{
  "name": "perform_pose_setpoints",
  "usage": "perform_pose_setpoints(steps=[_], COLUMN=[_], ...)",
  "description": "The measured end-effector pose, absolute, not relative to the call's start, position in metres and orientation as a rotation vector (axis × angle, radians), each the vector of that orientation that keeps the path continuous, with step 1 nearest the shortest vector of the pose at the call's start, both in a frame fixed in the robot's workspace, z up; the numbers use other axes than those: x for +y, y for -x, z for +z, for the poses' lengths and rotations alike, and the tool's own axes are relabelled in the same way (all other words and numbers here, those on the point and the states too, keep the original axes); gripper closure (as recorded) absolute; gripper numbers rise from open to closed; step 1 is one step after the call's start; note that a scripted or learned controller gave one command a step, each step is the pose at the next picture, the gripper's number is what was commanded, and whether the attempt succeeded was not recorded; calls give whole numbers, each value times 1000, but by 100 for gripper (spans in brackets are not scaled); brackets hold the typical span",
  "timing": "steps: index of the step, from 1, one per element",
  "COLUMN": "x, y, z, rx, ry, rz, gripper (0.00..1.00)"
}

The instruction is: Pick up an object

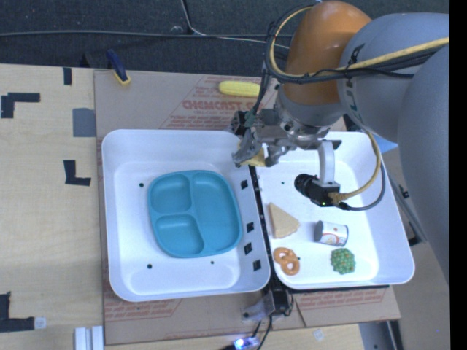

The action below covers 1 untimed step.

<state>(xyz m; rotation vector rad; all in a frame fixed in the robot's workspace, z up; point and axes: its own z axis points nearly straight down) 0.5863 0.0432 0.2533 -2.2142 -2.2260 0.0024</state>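
Observation:
In the right bin [365, 152] lie a tan bread wedge [283, 221], a pretzel [287, 259], a green broccoli piece [342, 260] and a small white-and-red can [331, 232] on its side. My gripper [250, 154] hangs over the upper end of the divider between the two bins, above and to the left of the wedge. A small yellowish bit shows at the gripper's tip, and I cannot make out what it is. The grey wrist and orange band hide the bin's back left part.
A blue divided plate [195, 214] lies in the left bin [120, 166]. A yellow toy [238, 88] rests on the cardboard behind the bins, and a blue clamp [117, 65] sits at the back left. A black camera unit [314, 188] with a cable hangs from the wrist over the right bin.

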Motion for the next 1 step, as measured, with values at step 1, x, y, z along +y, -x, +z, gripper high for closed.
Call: perform_pose_setpoints(steps=[1], x=[93], y=[-564], z=[234], rx=[-2225], ry=[2213], rz=[5], gripper=[100])
